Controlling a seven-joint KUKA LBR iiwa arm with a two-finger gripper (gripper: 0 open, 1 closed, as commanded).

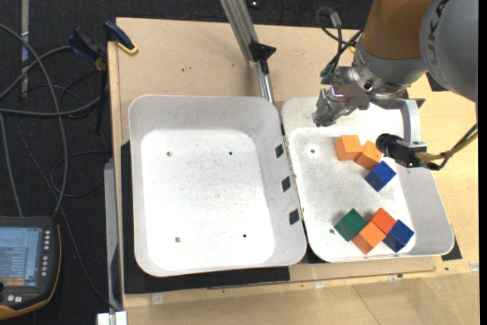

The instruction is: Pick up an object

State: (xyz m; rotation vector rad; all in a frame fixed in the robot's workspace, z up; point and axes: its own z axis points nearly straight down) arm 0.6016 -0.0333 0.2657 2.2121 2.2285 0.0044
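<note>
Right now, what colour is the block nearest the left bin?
Green block, clearest in the camera view.

Small orange, blue and green blocks point(374, 231) are crowding the right shallow white bin's point(319, 240) near corner; its left strip is lying open.

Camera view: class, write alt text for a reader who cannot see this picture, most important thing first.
A grey and orange robot arm reaches in from the right, its gripper over the far end of the right bin. That bin holds orange, blue and green blocks in two clusters; the left bin sits beside it.
</note>
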